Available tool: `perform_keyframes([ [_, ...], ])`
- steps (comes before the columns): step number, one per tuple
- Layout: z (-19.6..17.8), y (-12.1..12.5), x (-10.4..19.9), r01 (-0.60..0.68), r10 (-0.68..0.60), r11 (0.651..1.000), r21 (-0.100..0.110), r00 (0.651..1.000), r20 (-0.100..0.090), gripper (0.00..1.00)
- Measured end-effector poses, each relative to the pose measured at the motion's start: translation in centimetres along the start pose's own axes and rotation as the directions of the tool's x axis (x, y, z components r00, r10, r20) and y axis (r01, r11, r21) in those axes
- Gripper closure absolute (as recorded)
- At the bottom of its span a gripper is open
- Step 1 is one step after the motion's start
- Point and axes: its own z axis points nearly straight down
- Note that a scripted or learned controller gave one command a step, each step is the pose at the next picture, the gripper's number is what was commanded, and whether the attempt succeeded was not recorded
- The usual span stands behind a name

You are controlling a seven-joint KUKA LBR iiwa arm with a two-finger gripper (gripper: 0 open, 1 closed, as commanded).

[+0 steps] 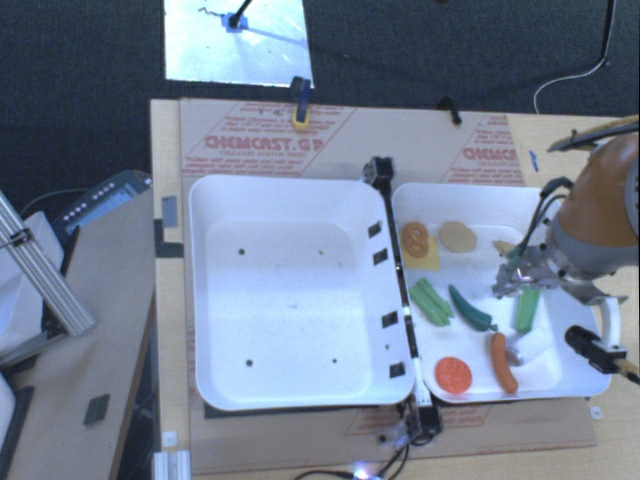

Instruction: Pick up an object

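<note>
The arm (600, 213) comes in from the right edge, its orange band bulking above the right bin (480, 200); the wrist bends down and leftward, so the gripper (516, 280) sits low over the bin's right-centre; whether its fingers are spread or closed cannot be told, since they are small and dark against the wrist hardware.

From the left: the left bin (290, 288) is a plain white tray; a black divider with clips (395, 288) runs between the two bins; in the right bin an orange round slice (415, 238) lies on a yellow square (424, 258); below these a light green pod (431, 301); lower still a red round slice (454, 374); a tan disc (459, 236) lies near the top; a dark green pepper (469, 308) slants at the centre; an orange sausage-like piece (503, 362) lies near the bottom; a green cylinder (526, 309) stands just below the gripper, very close, contact unclear; the dark green pepper lies just left of it.
</note>
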Motion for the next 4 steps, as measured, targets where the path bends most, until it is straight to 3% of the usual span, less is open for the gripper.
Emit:
perform_keyframes([
  [1, -23.6, 2.1, -0.4, 0.000, 0.000, 1.000, -0.014, 1.000, 0.005, 1.00],
  [2, -13.4, 3.4, 5.8, 0.004, -0.003, 1.000, 0.012, 1.000, -0.005, 1.00],
  [3, -35.4, 0.3, 10.2, 0.002, -0.002, 1.000, -0.016, 1.000, -0.001, 1.00],
  [4, -25.0, -0.7, 15.8, 0.003, -0.003, 1.000, 0.014, 1.000, -0.004, 1.00],
])
